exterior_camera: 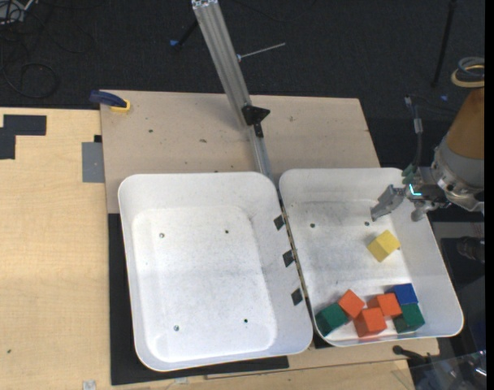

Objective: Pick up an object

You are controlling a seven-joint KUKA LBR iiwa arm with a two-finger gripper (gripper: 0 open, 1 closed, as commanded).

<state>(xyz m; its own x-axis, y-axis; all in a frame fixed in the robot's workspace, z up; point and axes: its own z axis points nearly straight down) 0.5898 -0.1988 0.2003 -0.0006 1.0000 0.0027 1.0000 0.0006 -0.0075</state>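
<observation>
We see the pincer [400,204] spread open, holding nothing, above the yellow block [383,245]; probably lined up to grab it.

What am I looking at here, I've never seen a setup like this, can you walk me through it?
This is one photo from a camera fixed above a workbench, looking down at a slant. The grey and orange shape at the right is a robot arm driven by a program. Its hand, the grasping part with two fingers, hangs over the right bin. Nothing can be seen between its fingers, and I cannot tell if they are open or shut.

Two shallow white bins sit side by side. The right one holds small blocks: a yellow block alone just below the hand, and a cluster of orange, green and blue blocks at the near edge. The left bin sits beside it. A metal bar slants up behind the bins.
</observation>
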